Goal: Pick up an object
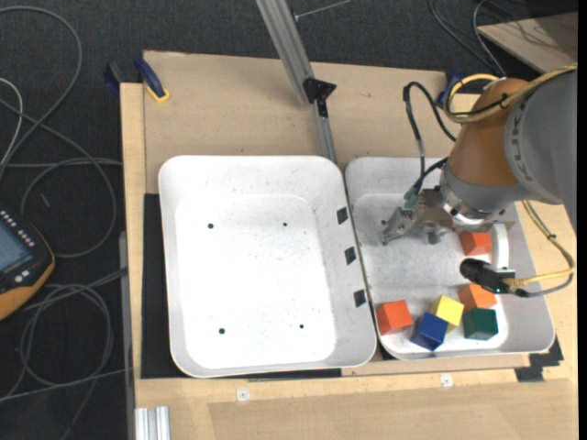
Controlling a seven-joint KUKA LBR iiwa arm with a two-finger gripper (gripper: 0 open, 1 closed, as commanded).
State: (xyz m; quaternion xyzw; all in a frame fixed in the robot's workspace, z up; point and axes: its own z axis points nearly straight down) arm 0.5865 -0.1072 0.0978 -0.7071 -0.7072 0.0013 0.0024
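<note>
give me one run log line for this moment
arm: over right bin | gripper: low above bin floor, nothing seen held | blocks: orange, blue, yellow, green at near edge

A light wooden bench [238, 108] stands on dark grey carpet [83, 26]. Loose black cables [46, 168] trail across the floor at left, near a handheld device [18, 259] with an orange edge. A metal pole [289, 39] rises diagonally from the bench.

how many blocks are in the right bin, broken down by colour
orange block: 3
yellow block: 1
blue block: 1
green block: 1
total: 6, all in the right bin; the two orange ones by the arm are partly hidden
</note>
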